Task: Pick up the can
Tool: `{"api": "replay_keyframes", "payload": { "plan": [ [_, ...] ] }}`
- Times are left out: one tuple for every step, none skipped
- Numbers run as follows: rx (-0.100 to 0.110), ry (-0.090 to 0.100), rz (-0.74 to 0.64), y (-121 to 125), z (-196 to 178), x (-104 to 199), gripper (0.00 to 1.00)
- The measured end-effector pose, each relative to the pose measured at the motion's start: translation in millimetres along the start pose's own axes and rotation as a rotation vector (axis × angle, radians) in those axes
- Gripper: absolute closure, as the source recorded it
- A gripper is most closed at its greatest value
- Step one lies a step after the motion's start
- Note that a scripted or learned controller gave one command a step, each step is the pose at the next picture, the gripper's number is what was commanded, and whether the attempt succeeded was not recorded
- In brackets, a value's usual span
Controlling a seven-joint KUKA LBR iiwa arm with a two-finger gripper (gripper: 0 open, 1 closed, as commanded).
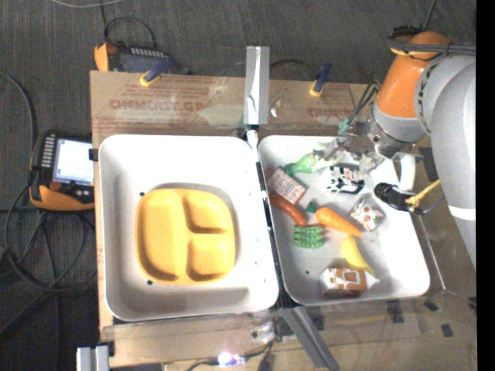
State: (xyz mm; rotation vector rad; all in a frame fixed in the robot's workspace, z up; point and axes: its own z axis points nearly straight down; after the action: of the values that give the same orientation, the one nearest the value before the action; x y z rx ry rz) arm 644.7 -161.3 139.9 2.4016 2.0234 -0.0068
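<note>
The can (286, 184), a small cylinder with a pink and white label, lies on its side near the left wall of the right bin (418, 280), towards the back. My gripper (357, 149) hangs over the back right part of that bin, just above a black-and-white cow-patterned carton (346, 178). It is well to the right of the can and not touching it. The wrist and cables hide the fingertips.
Around the can lie a green bottle (305, 163), a red sausage (288, 209), a carrot (337, 219), a green ridged toy (309, 236), a banana (354, 252), a brown carton (344, 282) and a strawberry-print carton (368, 215). The left bin (116, 284) holds a yellow compartment tray (186, 234).
</note>
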Motion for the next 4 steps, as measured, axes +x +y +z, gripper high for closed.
{"api": "replay_keyframes", "payload": {
  "plan": [
    [0.000, 0.000, -0.121, -55, -34, -65, 0.00],
    [-0.005, 0.011, -0.145, -71, 44, -63, 0.00],
    [-0.004, 0.009, -0.142, -71, 36, -65, 1.00],
    [-0.001, 0.000, -0.096, -15, -72, -44, 1.00]
  ]
}}
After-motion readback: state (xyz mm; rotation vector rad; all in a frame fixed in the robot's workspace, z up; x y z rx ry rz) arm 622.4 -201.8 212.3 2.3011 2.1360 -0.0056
